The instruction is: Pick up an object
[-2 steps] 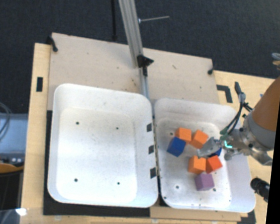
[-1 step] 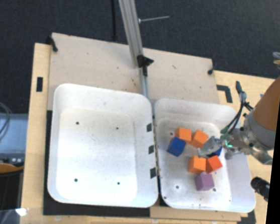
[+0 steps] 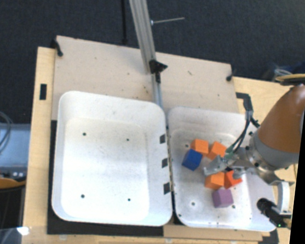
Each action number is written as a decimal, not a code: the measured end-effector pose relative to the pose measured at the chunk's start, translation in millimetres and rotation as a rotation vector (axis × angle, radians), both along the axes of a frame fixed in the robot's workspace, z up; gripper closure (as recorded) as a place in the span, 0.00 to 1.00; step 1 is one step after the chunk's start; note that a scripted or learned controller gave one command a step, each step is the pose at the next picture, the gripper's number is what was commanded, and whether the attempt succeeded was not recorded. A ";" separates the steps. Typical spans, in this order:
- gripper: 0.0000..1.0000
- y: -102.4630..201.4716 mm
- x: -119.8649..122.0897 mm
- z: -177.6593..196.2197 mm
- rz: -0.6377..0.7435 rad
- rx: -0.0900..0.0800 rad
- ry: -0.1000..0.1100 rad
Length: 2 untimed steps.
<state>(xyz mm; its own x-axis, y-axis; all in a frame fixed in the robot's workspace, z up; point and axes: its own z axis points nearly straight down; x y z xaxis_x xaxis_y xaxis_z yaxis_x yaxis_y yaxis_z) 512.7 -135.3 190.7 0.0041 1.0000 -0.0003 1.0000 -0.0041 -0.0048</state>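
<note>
Four orange blocks, one blue, one purple, all clustered in the right bin (image 3: 196, 212). Blue block (image 3: 192, 160) toward the bin's left, just beside an orange block (image 3: 199, 146); another orange block (image 3: 218, 150) touching that one on its right. Lower down, two more orange blocks (image 3: 215, 180) and (image 3: 233, 179) pressed together under the gripper (image 3: 221, 167). Purple block (image 3: 222, 198) just below them, nearest the bin's front wall.

Gripper low over the cluster, between the upper and lower orange blocks; cannot tell how the tool's grip stands, nor whether anything is held.

Left bin (image 3: 65, 135) side by side with the right one, rims nearly touching. Both on a pale wooden bench (image 3: 38, 132) with a beige board (image 3: 104, 68) behind. Dark carpet (image 3: 46, 0) beyond. Slanted metal rail (image 3: 140, 18) at the back. Handheld controller (image 3: 5, 153) with cables at the far left.
</note>
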 end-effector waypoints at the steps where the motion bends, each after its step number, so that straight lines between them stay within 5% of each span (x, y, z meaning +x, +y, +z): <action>1: 0.00 -0.5 7.8 -56.3 0.000 -0.005 -0.009; 2: 0.00 -2.6 13.5 -62.7 0.003 -0.009 -0.029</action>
<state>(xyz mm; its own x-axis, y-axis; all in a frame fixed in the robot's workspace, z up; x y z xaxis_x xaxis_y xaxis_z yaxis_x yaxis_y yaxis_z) 526.2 -137.9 128.0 0.0009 1.0000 -0.0088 0.9997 -0.0006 0.0237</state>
